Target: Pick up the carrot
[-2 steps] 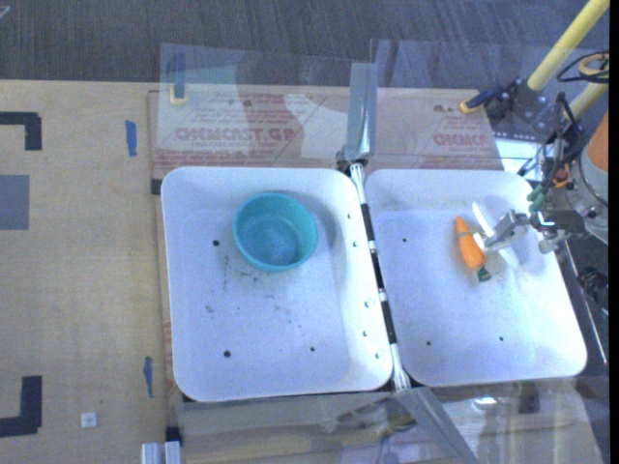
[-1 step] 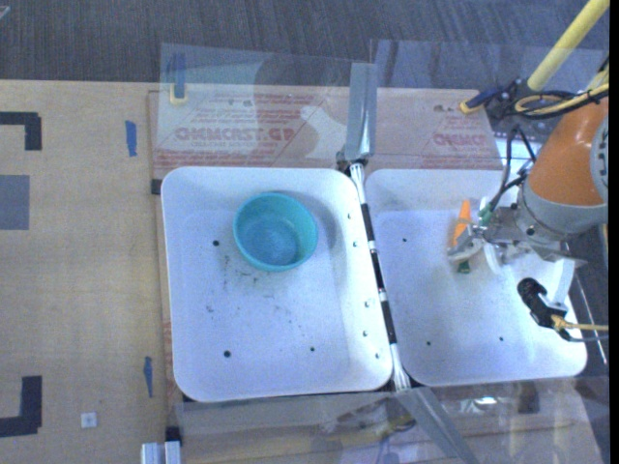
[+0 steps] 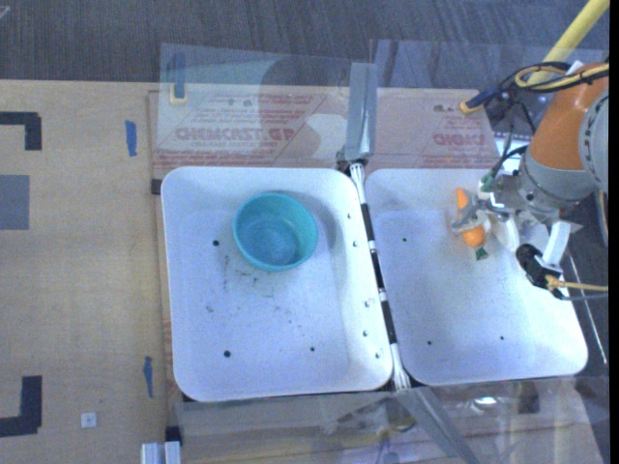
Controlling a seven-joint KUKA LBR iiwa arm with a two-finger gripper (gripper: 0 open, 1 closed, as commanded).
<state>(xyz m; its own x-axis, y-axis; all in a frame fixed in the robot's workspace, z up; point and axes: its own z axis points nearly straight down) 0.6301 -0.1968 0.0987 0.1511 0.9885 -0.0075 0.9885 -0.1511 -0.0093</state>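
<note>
The carrot shows as small orange pieces in the upper part of the right bin, close to that bin's far wall. It sits right at the tip of the gripper, with pale finger parts on either side of it, so it looks to be pinched between the fingers; whether it is lifted clear of the bin floor or touching it cannot be told from this slanted angle. The orange is partly hidden by the gripper's metal parts.

The gripper hangs from the arm, whose orange band and grey body come in from the right edge over the right bin's far right corner. Black cables loop around the wrist, and a yellow pole slants up toward the top right corner.

The left bin lies just beside the right one, the two touching along a central seam. In it, a blue bowl stands upright toward the far side, well apart from the carrot. Both bins rest on a pale wooden worktop marked with black squares and bits of blue tape.
</note>
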